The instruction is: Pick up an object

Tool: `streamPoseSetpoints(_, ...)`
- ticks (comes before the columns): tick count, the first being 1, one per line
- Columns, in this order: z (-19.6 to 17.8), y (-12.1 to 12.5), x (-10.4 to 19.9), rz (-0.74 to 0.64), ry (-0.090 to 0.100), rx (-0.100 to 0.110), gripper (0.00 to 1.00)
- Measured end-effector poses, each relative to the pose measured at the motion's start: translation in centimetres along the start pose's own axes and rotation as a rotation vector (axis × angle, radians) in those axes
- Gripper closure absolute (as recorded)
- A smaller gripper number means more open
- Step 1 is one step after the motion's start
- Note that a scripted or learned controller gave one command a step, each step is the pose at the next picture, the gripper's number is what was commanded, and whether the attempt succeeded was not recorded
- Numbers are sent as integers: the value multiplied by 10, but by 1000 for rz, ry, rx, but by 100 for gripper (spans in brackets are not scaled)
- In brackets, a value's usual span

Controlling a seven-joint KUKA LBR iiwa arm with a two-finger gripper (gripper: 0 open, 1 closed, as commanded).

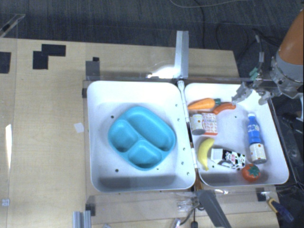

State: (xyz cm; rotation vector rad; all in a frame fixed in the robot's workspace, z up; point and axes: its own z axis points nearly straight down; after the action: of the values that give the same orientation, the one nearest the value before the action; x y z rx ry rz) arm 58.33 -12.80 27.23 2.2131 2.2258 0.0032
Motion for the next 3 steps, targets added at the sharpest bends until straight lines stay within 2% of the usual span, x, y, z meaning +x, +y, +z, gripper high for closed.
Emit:
streamPoseSetpoints(1,95,38,-78,-114,-1,0,0)
streamPoseSetpoints(2,111,42,-77,-338,-1,-3,0)
streamPoseSetpoints(3,183,-13,-77,-139,-2,-8,0)
